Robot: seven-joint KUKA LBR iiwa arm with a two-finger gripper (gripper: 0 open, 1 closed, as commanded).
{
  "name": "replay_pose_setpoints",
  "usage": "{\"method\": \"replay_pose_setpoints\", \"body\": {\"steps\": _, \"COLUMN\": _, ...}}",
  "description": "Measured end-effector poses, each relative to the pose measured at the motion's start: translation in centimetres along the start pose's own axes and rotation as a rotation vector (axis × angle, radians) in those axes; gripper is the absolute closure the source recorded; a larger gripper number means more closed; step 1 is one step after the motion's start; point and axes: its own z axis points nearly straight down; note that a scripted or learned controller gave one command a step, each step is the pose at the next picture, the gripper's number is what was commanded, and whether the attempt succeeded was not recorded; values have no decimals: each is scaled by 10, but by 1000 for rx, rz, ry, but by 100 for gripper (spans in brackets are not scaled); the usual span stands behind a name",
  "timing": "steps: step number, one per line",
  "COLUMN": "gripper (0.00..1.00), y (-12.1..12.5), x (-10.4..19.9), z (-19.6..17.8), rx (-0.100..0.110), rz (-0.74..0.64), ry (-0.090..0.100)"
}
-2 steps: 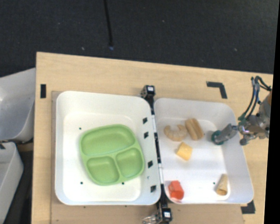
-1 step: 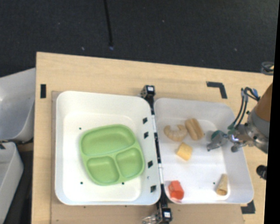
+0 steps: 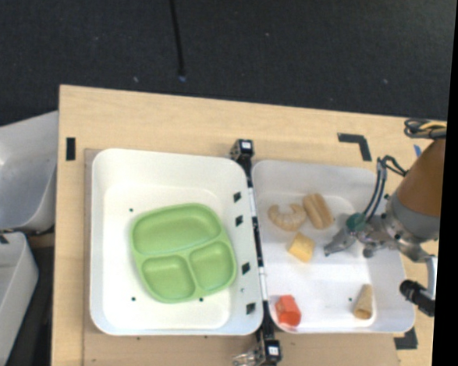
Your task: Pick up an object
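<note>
The right bin [image 3: 324,283] holds several small items. A curved tan pastry [image 3: 287,215] lies beside a tan bread roll [image 3: 316,210] at the far side. A yellow cheese wedge [image 3: 302,247] sits in the middle. At the near left corner is a red piece [image 3: 286,311], and a tan cone [image 3: 363,302] lies near the right wall. My gripper [image 3: 352,246] hangs over the right part of this bin, just right of the cheese wedge. Its grey fingers [image 3: 336,244] are spread open with nothing between them.
The left bin [image 3: 108,287] holds a green divided plate [image 3: 183,252]. A black clip divider [image 3: 248,242] runs between the bins. The arm's orange band [image 3: 425,180] and cables stand over the right bin's far right corner.
</note>
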Motion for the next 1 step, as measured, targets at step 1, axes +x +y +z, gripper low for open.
{"method": "replay_pose_setpoints", "body": {"steps": 1, "gripper": 0, "y": 0, "x": -1, "z": 27, "rx": -2, "rz": 1, "ry": -1}}
